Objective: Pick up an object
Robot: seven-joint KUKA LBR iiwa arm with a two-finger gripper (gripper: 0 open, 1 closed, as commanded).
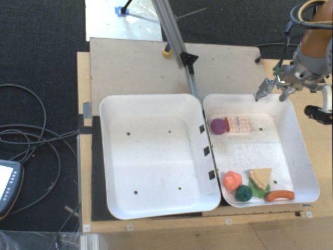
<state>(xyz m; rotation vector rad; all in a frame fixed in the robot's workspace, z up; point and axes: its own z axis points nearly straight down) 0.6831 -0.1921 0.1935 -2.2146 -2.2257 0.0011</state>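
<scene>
In the right bin (299, 139) lie a purple ball (218, 125) and a pink-and-white packet (239, 124) near its far wall. At its near end sit an orange-red lump (232, 180), a dark green ball (243, 193), a tan wedge (260, 178) over a green piece, and a red sausage (280, 195). My gripper (272, 91) hangs over the bin's far right rim, above and to the right of the packet. Its two fingers are spread apart with nothing between them.
The left bin (112, 155) stands beside the right one, joined by black clips. A grey slanted pole (171, 27) crosses above the bench's back. Cables (31, 139) and a tablet (8, 184) lie on the floor at the left.
</scene>
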